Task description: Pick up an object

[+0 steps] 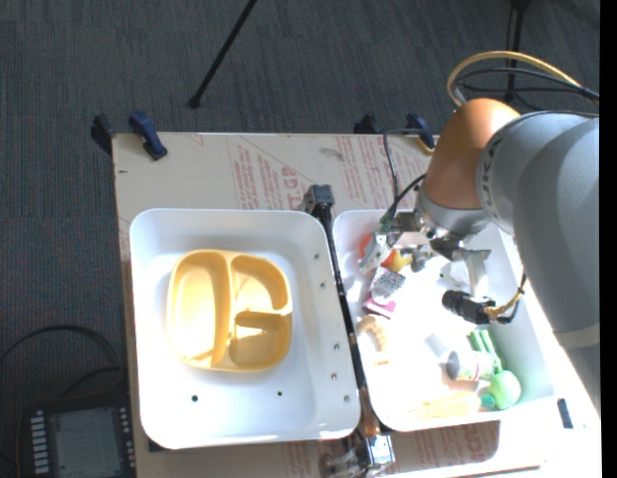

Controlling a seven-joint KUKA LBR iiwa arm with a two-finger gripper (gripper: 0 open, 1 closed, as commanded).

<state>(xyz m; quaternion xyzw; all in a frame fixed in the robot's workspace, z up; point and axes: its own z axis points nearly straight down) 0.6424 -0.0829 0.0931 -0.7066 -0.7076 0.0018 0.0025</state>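
Camera view from above: we see a brown surface [239, 167] carrying two shallow white bins side by side. The left bin [149, 267] holds a yellow divided tray [229, 309] near its middle. The right bin [532, 352] is strewn with small things, and the grey arm [547, 197] comes in over its far edge. The gripper [400, 239] hangs low over that bin's far left corner, close to the wall beside the other bin. The wrist hides it, so we cannot tell whether it is spread or closed.

Just under the gripper lies a small orange piece [393, 261], which we judge the likeliest object to pick. It looks like light, hard plastic, smooth enough to slip, so a hold across its narrow middle seems best. Just beside it, perhaps touching, a white tube [385, 289] with a pink end lies at a slant. It may roll or get nudged.

Toward the near edge sit a tan lump [373, 333], a white jar [466, 367], a green toy [503, 389] in the near right corner and a pale yellow strip [443, 406] along the edge.

Room is tight on the corner side, where the bin walls stand close. The bare white floor in the middle of the bin leaves space to lift straight up and clear.
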